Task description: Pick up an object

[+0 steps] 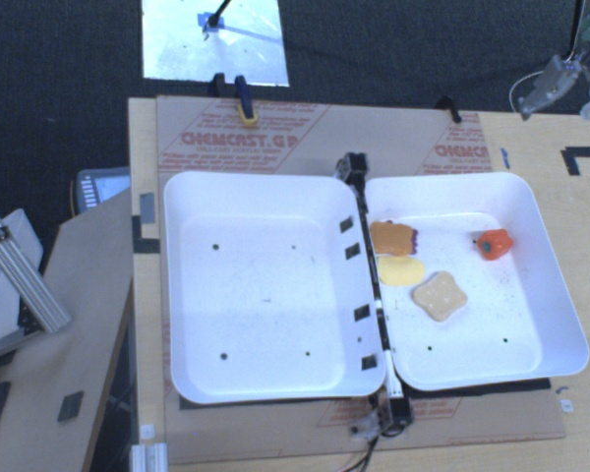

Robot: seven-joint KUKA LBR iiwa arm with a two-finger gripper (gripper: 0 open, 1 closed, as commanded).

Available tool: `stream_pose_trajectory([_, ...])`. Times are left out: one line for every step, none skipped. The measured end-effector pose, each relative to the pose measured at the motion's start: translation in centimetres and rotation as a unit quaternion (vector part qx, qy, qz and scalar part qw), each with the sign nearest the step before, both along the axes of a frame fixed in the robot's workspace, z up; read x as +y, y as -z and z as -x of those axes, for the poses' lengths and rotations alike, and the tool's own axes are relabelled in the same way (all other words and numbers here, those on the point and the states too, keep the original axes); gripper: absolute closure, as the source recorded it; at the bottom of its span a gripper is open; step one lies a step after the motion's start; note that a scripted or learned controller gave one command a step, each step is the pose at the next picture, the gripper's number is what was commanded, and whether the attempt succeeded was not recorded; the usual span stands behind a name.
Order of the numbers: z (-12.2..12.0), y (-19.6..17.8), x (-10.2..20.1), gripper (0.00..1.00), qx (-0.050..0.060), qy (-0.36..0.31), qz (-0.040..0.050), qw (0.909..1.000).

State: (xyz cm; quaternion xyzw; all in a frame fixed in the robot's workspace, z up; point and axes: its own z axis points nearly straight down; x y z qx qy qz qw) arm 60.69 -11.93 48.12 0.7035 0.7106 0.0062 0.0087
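Observation:
Several small objects lie in the right bin point(531, 347). An orange-brown piece with a purple edge point(393, 238) sits near the divider, and a flat yellow piece point(400, 271) lies just below it. A beige toast-shaped piece point(440, 296) rests beside the yellow one. A red-orange pepper-like toy point(493, 244) lies apart toward the bin's right side. My gripper point(556, 82) hangs pale and blurred at the top right, high over the bench corner, well away from the objects and outside both bins.
The left bin point(192, 362) sits beside the right one, joined by a clipped divider point(364, 283). Both rest on a cardboard sheet point(275, 136) on the bench. A shiny metal plate point(214, 28) lies at the back, and a metal rail point(15, 264) stands at the far left.

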Motion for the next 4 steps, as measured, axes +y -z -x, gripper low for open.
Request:
stream_pose_trajectory([0.1,-0.2,-0.2,1.00,0.006,0.000,-0.0004,1.0000])
stream_pose_trajectory([-2.8,0.2,6.5,1.00,0.008,0.000,-0.0017,1.0000])
stream_pose_trajectory([-6.3,4.1,12.2,1.00,0.010,0.000,-0.0022,0.9999])
stream_pose_trajectory([-6.2,1.8,17.3,1.00,0.008,0.000,-0.0027,1.0000])
